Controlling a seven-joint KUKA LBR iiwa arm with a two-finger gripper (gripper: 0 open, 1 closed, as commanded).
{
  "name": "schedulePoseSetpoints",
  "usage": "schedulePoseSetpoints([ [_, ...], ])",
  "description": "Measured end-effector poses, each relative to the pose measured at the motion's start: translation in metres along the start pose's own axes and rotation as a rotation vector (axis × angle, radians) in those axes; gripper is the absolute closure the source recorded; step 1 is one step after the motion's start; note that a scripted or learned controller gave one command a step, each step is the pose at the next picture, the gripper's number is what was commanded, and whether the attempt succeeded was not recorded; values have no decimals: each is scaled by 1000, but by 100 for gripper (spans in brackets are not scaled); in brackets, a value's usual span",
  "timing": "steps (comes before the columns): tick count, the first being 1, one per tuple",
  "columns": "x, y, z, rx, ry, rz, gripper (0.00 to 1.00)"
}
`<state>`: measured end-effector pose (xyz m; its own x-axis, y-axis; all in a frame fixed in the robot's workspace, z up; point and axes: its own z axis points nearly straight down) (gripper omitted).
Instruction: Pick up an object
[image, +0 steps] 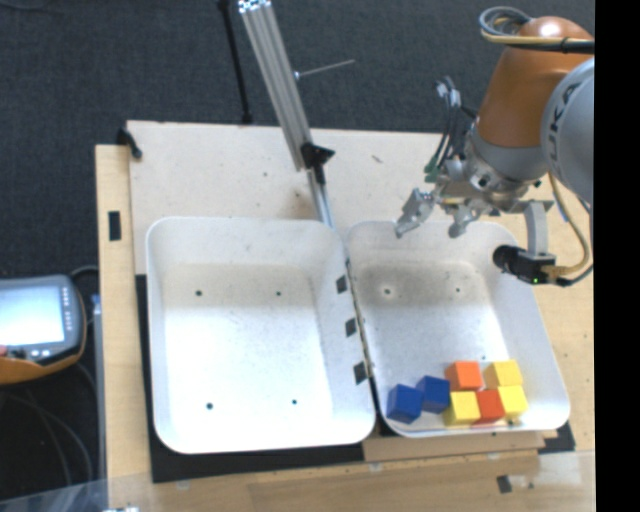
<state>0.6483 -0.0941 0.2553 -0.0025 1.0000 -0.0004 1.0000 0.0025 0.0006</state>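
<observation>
My tool (436, 218) hangs spread and empty over the far rim of the right bin (420, 275), well apart from the blocks (460, 392) packed into that bin's near corner. They touch each other and the wall, so I could jam a finger on a neighbour or grab nothing.

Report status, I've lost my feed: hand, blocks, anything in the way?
Hand open, holding nothing, above right white plastic bin's far rim. Small blue, orange, yellow cubes clustered in its near corner. Path clear.
</observation>
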Motion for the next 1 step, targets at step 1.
schedulePoseSetpoints([
  [1,-102,-25,34,3,-4,10,0],
])
